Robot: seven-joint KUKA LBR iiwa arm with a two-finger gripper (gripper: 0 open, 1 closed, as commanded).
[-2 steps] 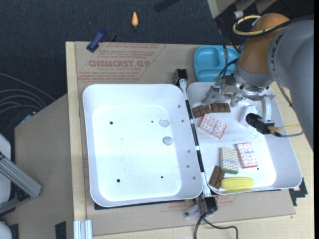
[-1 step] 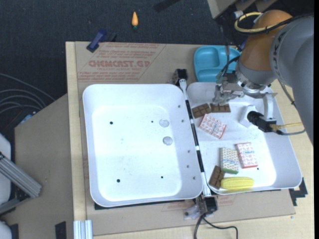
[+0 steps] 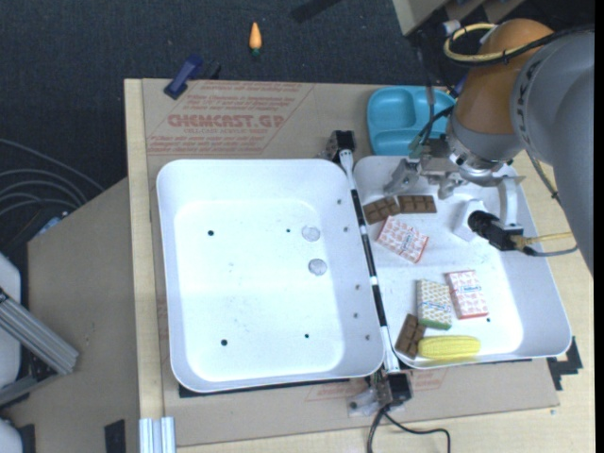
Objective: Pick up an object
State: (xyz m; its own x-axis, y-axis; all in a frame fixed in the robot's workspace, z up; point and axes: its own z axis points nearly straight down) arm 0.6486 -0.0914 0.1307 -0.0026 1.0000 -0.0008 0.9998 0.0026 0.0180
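My gripper (image 3: 429, 176) hangs over the back of the right bin (image 3: 538, 295), just above a brown chocolate bar (image 3: 416, 203). A second brown bar (image 3: 380, 209) lies to its left by the bin's wall. Nearer the front lie a red-and-white patterned packet (image 3: 404, 239), a green-and-white box (image 3: 434, 302), a pink-and-white box (image 3: 466, 293), a yellow corn cob (image 3: 448, 348) and another brown bar (image 3: 408, 335). Nothing shows in the gripper's grasp.
The left bin (image 3: 179, 253) holds two small silver discs (image 3: 314, 251). A blue bowl (image 3: 399, 119) stands behind the right bin, close to the wrist. A blue object (image 3: 182, 78) and a small orange one (image 3: 255, 36) lie beyond the bench's back edge.
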